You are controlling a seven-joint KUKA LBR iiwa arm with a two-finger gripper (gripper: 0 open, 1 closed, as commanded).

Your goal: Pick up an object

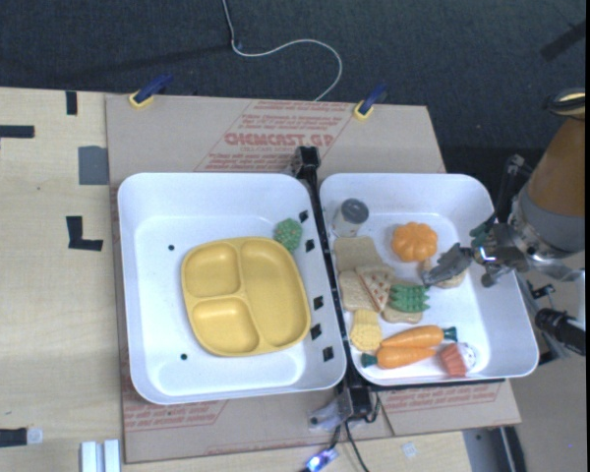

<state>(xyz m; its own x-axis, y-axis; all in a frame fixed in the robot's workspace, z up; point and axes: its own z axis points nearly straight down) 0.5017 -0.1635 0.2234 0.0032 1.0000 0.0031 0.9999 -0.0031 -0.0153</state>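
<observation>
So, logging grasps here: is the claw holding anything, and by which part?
Cannot be told: the claw sits low in the right bin beside the pumpkin.

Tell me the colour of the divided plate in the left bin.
The three-compartment plastic plate is plain yellow, with no pattern, seen clearly in the overhead camera view.

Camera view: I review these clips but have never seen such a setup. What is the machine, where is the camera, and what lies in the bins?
One camera looks down at a slant on a bench with two white bins. The left bin holds a yellow divided plate and a small green toy. The right bin holds toy food: a small orange pumpkin, a carrot, crackers, a corn cob. The grey and orange robot arm reaches in from the right; its gripper hangs low beside the pumpkin. Nothing is visibly held.
</observation>
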